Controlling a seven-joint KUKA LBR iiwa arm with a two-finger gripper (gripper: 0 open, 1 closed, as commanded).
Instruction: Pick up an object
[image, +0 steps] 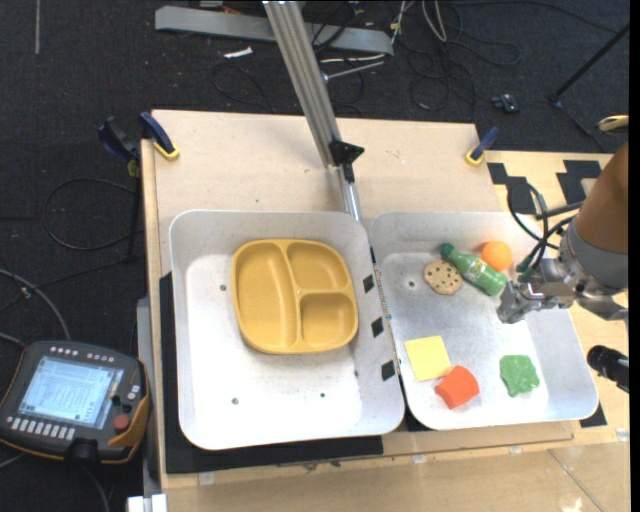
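Right bin: green bottle lying tilted at back, orange ball touching behind it, cookie just left; yellow square, red piece, green piece near front. Gripper low beside bottle's right end; grip state: cannot tell. Left bin: yellow three-compartment plate

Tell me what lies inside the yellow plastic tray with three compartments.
The yellow three-compartment plastic tray in the left white bin shows just its own bare yellow surface in all three compartments. The bin floor beneath the tray is covered, so it cannot be seen.
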